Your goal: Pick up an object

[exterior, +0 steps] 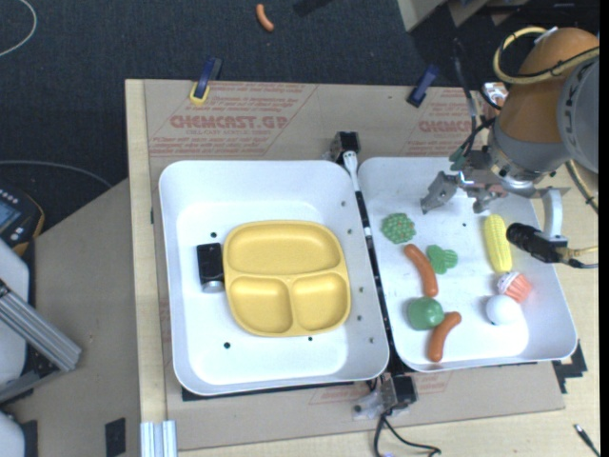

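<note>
Gripper [463, 190] hovers spread and empty at right bin's [561, 324] far side; corn cob [496, 242] lies just nearer-right, long axis near-far.

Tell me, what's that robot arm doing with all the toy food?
The gripper hangs over the back of the right bin, with nothing between its fingers. Below it lie toy foods: a corn cob, two sausages, green veggies and a white egg. The yellow tray sits in the left bin.
</note>
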You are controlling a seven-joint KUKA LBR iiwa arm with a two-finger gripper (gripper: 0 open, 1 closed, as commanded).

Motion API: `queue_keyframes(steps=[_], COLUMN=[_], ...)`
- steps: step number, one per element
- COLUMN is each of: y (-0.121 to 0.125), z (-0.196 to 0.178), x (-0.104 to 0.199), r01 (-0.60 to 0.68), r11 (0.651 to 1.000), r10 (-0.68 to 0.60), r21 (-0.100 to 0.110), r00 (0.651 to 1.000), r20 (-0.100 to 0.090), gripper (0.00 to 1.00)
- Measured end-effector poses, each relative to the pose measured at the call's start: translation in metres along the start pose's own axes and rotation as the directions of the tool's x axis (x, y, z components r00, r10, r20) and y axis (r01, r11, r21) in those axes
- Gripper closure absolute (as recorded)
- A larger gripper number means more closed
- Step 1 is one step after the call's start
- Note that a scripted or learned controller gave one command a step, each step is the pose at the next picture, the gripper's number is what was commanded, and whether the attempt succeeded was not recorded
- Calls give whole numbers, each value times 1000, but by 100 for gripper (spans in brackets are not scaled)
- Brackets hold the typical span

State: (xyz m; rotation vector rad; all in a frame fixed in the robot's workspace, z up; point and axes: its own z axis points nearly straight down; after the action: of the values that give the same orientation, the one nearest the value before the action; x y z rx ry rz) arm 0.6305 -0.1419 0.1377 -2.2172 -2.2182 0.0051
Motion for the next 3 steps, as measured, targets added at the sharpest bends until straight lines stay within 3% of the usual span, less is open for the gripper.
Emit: queue_keyframes(steps=[1,2,3], y=[1,1,6], z=[51,38,-6], x=[0,0,2], r01=[-1,-1,0], r11=[1000,1000,1000], r10=[1,1,0], r21=[-6,-9,-13], r00=[1000,1000,1000], r20=[2,3,4], gripper=[0,100,100])
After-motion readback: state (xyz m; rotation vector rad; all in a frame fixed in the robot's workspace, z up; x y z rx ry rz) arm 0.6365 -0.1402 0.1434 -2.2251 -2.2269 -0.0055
